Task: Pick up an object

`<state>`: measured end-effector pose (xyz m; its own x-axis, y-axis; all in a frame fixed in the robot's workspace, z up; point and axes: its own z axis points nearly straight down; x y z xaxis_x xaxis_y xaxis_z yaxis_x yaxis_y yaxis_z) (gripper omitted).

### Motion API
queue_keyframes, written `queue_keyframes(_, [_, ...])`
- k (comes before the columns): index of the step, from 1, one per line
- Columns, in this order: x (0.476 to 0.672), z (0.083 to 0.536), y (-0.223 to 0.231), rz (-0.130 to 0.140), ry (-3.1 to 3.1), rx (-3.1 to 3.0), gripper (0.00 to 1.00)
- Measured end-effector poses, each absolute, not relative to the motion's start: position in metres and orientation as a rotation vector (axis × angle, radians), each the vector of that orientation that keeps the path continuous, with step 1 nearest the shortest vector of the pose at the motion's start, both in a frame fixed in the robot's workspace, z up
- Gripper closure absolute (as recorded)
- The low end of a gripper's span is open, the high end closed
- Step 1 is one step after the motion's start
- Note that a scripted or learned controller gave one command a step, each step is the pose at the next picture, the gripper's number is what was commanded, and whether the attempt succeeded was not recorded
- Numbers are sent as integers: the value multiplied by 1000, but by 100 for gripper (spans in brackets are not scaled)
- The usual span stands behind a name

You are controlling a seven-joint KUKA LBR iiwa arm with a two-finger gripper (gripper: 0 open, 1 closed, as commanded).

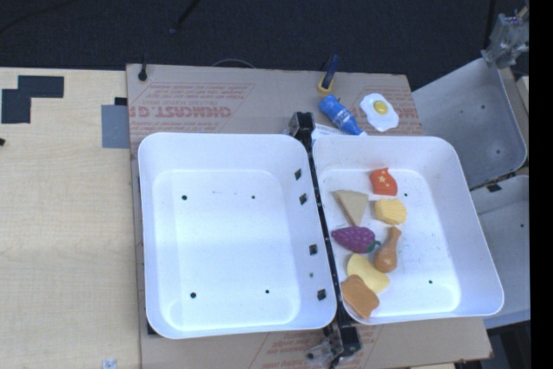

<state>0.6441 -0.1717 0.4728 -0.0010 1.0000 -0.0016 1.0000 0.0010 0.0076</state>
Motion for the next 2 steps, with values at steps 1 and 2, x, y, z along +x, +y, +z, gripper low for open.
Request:
queue_keyframes(1, [644, 542, -171, 4, 2223, 2213, 100])
queue_keyframes(2, [644, 537, -19, 1, 2240, 2211, 100])
